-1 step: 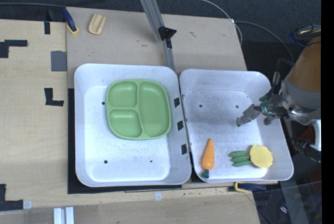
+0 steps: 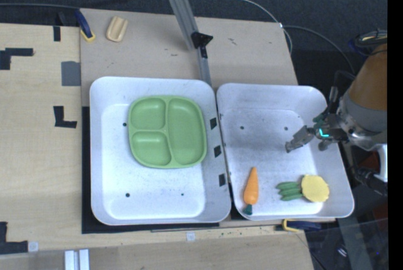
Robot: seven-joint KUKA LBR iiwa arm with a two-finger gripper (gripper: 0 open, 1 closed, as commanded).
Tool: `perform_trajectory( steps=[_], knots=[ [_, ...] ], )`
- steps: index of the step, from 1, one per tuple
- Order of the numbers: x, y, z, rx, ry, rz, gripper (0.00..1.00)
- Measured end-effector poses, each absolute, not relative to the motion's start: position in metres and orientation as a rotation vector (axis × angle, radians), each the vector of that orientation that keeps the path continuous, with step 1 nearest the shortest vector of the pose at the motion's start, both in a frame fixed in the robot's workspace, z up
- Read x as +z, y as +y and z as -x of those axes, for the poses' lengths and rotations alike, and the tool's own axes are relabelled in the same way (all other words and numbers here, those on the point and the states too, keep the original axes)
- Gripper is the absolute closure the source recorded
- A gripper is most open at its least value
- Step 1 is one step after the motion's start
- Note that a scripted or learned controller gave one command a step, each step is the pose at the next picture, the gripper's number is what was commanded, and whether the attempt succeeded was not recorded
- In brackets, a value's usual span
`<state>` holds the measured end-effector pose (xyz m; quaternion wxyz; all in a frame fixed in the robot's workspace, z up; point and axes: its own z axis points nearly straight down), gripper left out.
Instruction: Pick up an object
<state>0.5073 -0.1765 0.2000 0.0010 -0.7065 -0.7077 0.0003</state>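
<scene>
An orange toy carrot (image 2: 251, 185) with a green stub lies lengthwise near the right bin's front wall. To its right, a green bean-pod toy (image 2: 289, 190) lies on its side, touching a flat yellow round piece (image 2: 315, 188).

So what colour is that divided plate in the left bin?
Light green; the divided plate shows plainly in the camera view.

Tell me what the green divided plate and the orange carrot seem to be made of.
The green divided plate looks like matte moulded plastic: one even colour, soft rounded compartment ridges. The orange carrot is probably a plastic or rubber toy, given its smooth, uniform surface; the view leaves this open.
</scene>
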Motion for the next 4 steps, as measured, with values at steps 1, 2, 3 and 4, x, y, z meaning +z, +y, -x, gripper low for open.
perform_trajectory(
  steps=[1, 2, 3, 4],
  knots=[
    [0.156, -0.179, -0.508, 0.006, -2.219, 2.217, 0.0],
    [0.098, -0.184, -0.498, 0.007, -2.217, 2.217, 0.0],
    [0.09, -0.184, -0.498, 0.003, -2.223, 2.22, 0.0],
    [0.1, -0.183, -0.498, 0.002, -2.222, 2.218, 1.0]
  ],
)
